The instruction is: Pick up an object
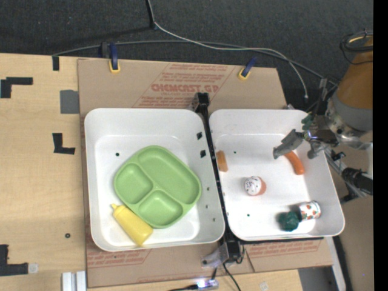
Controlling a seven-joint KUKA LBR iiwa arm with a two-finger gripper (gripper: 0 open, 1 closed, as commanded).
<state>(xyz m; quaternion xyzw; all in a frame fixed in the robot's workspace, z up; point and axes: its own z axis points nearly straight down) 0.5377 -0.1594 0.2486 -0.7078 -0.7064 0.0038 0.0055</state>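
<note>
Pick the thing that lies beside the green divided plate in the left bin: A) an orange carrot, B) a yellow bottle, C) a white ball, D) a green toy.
B: the yellow bottle lies at the green plate's lower left edge in the left bin.

Right bin: small orange carrot-like piece (296,162) lying tilted near the far right wall, white-and-orange ball (254,186) mid-floor, teal lump (289,221) touching a white cup with red dots (310,210) on its side at the near right corner, small orange cylinder (222,161) by the left wall.
</note>
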